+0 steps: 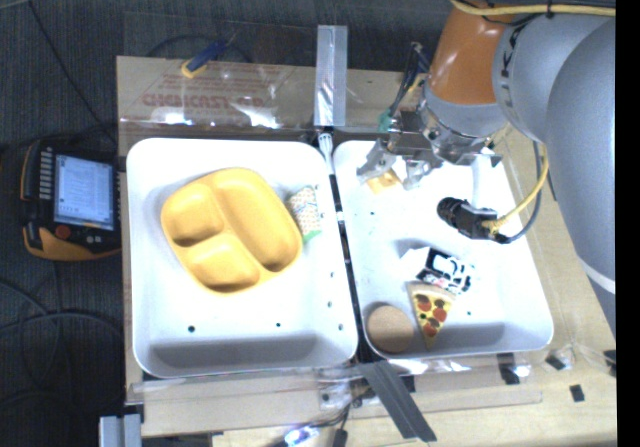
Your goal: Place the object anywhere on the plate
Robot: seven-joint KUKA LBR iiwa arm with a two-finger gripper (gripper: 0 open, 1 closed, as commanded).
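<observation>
We see the hand [393, 167] over the far end of the right bin [520, 320], with a small yellowish item [381, 180] at its fingers; we cannot tell whether it is gripped. The yellow plate [230, 228] lies in the left bin [150, 335], a small wrapped object [306, 211] touching its right edge. A pizza slice [431, 310], a brown disc [390, 327] and a black-and-white item [446, 268] lie near the right bin's front.

Yellow three-compartment plate [231, 229] lay flat in the left bin. Small yellowish object [381, 178] sat at the fingers in the right bin; grasp unclear.
</observation>
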